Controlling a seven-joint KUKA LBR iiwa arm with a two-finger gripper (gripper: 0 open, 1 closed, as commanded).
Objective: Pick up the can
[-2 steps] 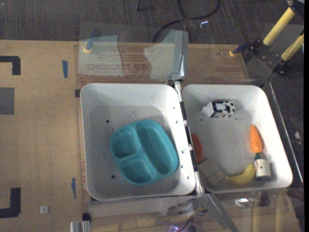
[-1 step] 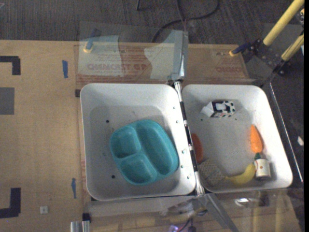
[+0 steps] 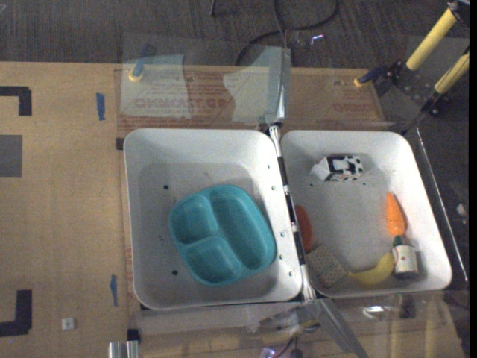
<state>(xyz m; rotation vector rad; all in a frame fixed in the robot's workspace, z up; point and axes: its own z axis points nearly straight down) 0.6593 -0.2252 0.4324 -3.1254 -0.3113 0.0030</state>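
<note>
The pale wooden desk (image 3: 67,222) carries two white bins; the right bin (image 3: 428,200) is the one that matters. The can (image 3: 405,259) — small, pale, lying in that bin's near right corner — touches the banana (image 3: 375,272) and sits just below the carrot (image 3: 396,215). A black-and-white carton (image 3: 339,168) rests by the bin's far wall. I can't tell the end effector's state; nothing is lifted, so the whole pick is left.
</note>
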